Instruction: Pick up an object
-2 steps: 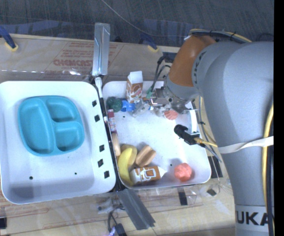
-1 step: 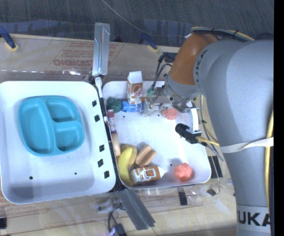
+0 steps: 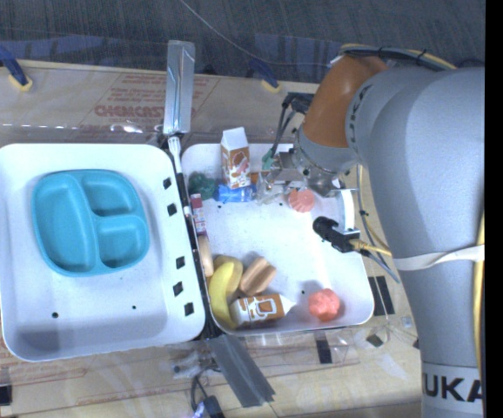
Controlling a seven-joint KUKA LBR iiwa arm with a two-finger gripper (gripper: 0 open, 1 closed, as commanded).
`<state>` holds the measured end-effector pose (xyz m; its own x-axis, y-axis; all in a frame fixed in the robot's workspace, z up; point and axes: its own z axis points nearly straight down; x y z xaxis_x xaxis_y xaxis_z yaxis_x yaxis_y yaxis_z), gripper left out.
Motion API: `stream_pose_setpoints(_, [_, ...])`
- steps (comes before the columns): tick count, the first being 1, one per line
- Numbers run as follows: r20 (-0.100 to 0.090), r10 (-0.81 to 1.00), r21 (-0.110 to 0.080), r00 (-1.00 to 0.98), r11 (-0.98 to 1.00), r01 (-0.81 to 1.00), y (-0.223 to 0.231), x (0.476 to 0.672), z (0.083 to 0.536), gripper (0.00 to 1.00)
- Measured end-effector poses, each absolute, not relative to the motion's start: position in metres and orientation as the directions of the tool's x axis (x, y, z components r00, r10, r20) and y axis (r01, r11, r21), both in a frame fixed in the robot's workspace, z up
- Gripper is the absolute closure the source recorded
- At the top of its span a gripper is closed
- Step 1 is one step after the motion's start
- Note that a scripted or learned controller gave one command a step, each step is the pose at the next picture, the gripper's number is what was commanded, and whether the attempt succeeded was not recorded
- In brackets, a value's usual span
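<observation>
tray (image 3: 90,220) blue | bins (image 3: 25,320) white | banana (image 3: 223,290) yellow | ball (image 3: 325,304) pink-red | arm band (image 3: 338,103) orange

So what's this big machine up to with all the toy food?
A grey robot arm is reaching from the right into the right bin, near its back end. Its gripper sits low beside a small carton and a pink piece. A banana, a bun, a bottle and a pink ball lie at the front. The left bin holds a blue tray.

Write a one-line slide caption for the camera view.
KUKA arm's gripper low over the right bin near a small carton; blue tray in left bin.
</observation>
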<state>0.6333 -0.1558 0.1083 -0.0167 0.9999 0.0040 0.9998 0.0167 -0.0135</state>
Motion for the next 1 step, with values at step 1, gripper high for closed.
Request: stream_pose_setpoints(1, [0.004, 1.000, -0.014, -0.018, 0.018, 1.000, -0.1557, 0.6332, 0.1080, 0.00])
